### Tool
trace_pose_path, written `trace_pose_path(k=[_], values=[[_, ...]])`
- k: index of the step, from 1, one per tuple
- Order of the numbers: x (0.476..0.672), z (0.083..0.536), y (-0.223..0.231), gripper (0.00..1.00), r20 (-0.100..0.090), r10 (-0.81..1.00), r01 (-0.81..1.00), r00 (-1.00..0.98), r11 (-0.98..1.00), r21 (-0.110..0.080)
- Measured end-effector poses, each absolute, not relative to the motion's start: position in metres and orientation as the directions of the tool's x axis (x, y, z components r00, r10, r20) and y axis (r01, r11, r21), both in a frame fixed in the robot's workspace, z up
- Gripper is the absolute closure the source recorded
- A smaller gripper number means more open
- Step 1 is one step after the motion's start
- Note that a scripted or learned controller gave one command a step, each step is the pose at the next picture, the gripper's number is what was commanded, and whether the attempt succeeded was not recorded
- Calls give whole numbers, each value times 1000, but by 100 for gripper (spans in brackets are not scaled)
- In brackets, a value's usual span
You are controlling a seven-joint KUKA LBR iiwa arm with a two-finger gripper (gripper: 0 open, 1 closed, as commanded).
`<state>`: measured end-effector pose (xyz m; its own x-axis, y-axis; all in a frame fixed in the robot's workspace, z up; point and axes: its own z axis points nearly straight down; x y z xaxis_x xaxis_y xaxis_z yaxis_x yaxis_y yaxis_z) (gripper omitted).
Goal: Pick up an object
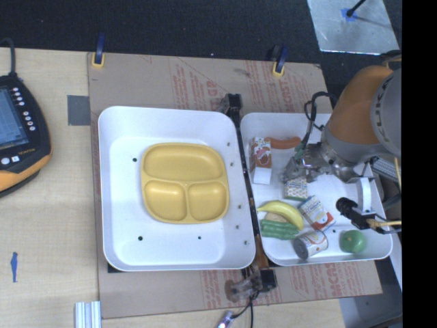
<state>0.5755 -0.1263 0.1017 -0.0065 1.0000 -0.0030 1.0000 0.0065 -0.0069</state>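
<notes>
My gripper [300,168] hangs low over the middle of the right bin [273,123], above a small patterned packet [295,188]. The arm covers the fingers. Around it lie a brown snack box [261,153], a white block [261,176], an orange sausage [285,143], a yellow banana [283,211], a green pepper-like piece [278,229], a small red-and-white carton [315,211], a tin can [311,244] and a green apple [353,241].
The left bin [116,183] holds a yellow divided plate [184,182]. An orange-edged teach pendant [19,137] lies on the bench at far left. Blue clamps [98,52] pin the cardboard at the back.
</notes>
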Motion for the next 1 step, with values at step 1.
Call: trace_pose_path(k=[1], values=[[606,192,-53,100,1,1000,1000,-4,4,-1]])
